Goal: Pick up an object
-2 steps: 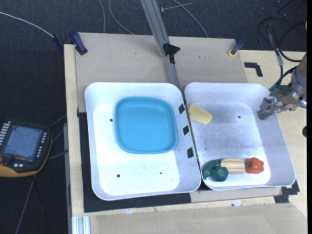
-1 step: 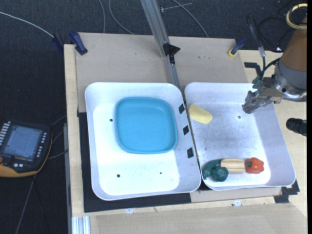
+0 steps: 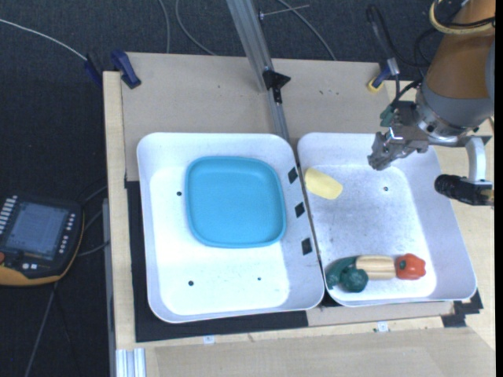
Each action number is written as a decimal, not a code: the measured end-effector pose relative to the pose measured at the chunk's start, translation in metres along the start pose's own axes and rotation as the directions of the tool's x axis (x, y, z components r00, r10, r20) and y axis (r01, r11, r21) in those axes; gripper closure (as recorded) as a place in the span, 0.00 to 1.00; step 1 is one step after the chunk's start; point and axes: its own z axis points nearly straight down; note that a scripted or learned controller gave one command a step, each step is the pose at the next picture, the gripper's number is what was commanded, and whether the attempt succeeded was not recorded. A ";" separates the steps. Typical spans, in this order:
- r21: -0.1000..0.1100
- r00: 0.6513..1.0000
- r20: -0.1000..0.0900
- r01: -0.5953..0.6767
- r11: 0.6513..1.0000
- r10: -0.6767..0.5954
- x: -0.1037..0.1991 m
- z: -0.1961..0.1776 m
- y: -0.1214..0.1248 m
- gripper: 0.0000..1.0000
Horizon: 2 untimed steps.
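**Asker:** What sits on the bench, going left to right?

**Describer:** Off the bench at the far left, a handheld control pendant (image 3: 35, 238) with a dark screen lies on the dark floor. On the pale wooden bench (image 3: 196, 93) are two shallow white bins side by side. The left bin (image 3: 161, 289) holds a turquoise square plate (image 3: 236, 201) with rounded corners, lying flat near the bin's middle.

**Asker:** And the other bin?

**Describer:** The right bin (image 3: 440, 226) holds several small things. A pale yellow, rounded piece (image 3: 323, 184) lies near its upper left corner, close to the divide between the bins. Along the near edge, three items lie in a row, touching: a dark green lump (image 3: 348, 276), a tan cylinder (image 3: 376, 267), and a red rounded piece (image 3: 409, 266) with a small green spot on top.

**Asker:** Where is the arm?

**Describer:** It reaches in from the upper right, its orange band visible. The gripper (image 3: 383, 157) hangs over the far part of the right bin, well apart from the row of three and to the right of the yellow piece. Nothing is seen between its fingers; whether they stand wide or narrow, I cannot tell.
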 end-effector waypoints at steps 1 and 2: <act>0.000 1.000 0.000 0.000 1.000 0.000 0.044 -0.007 0.018 1.00; 0.001 1.000 0.000 0.000 1.000 0.000 0.097 -0.012 0.039 1.00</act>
